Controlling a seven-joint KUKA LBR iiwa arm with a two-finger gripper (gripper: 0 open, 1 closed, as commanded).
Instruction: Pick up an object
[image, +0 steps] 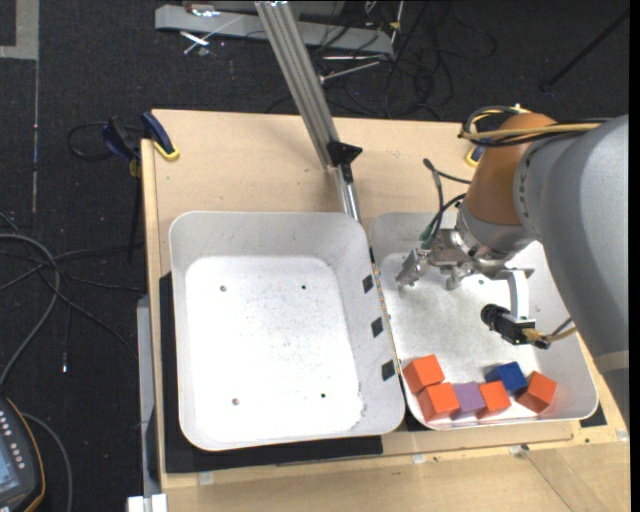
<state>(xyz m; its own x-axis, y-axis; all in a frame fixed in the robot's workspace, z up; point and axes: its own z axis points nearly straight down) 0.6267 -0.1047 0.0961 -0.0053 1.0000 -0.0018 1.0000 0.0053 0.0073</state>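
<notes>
Blocks cluster along the near edge of the right bin (560, 262), closest to the camera: counting them, four orange, one purple and one blue. From left, one orange block (424, 371) sits slightly back, with another orange block (437, 401) in front of it; the purple block (467, 399) touches that one, then comes a third orange block (493, 397), the blue block (510, 376) just behind it, and the fourth orange block (538, 391) at the right end. They form a loose row running left to right along the bin's near wall. The claw (432, 270) hangs over the far half of the same bin, near its left wall, well apart from the blocks; nothing sits between its fingers, and from this angle I cannot tell whether they are spread or closed. The relation that matters is that every candidate lies toward the camera from the claw, and the leftmost orange pair looks nearest. As a judgement, the pick has not begun: the arm would need to travel toward the near wall and descend, and the tight packing of purple and orange neighbours could block a finger, so the set-back orange block at the left seems the easier choice. One left bin (200, 240) lies beside it on the tabletop (240, 160).
</notes>
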